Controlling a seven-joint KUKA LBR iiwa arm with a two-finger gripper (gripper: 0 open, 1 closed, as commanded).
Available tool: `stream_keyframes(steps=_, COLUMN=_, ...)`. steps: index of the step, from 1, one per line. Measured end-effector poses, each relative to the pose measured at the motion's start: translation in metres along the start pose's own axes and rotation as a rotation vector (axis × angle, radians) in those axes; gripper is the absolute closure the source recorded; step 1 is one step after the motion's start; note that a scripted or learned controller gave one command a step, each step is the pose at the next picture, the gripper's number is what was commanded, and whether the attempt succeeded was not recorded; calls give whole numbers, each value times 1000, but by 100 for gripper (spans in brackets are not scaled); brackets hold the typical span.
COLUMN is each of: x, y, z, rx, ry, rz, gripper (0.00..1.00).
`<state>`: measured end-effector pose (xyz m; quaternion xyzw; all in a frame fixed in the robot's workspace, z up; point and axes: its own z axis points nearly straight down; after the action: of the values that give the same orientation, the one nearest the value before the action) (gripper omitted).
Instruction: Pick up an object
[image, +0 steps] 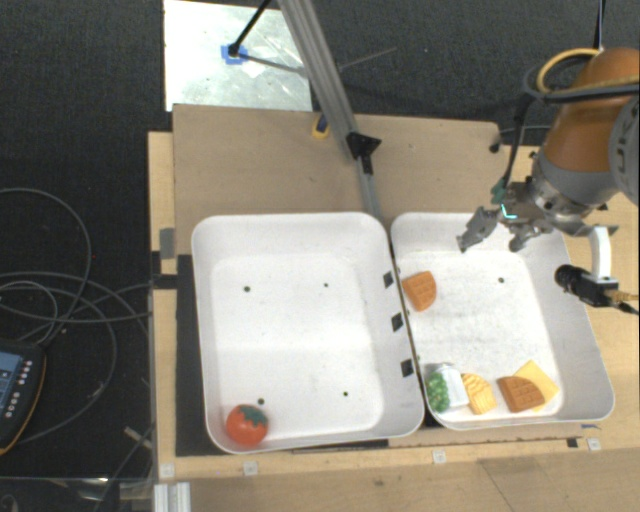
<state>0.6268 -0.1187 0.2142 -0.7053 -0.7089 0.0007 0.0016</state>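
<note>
My gripper (497, 235) hangs over the far edge of the right bin (500, 300), its two fingers spread open with nothing between them. An orange bread-like piece (420, 290) lies at the right bin's left side, below and left of the gripper. At the right bin's near edge lie a green and white item (441, 387), a small yellow-orange piece (479, 392), a brown waffle-like piece (519, 393) and a yellow wedge (540, 377). A red tomato (246, 424) sits in the near left corner of the left bin (290, 330).
A grey pole (330, 80) slants from the top down to the gap between the bins. Black clips (396, 322) sit along the divide. Cables and a handheld controller (18, 385) lie on the floor at left.
</note>
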Motion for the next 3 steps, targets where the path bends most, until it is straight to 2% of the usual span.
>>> stream_keyframes(steps=1, x=0, y=1, z=-3, rx=-4, ry=-1, rz=0, gripper=0)
stream_keyframes(steps=2, x=7, y=6, z=45, rx=-1, ry=-1, rz=-1, gripper=0)
stream_keyframes(steps=3, x=5, y=-2, z=92, rx=0, ry=-1, rz=4, gripper=0)
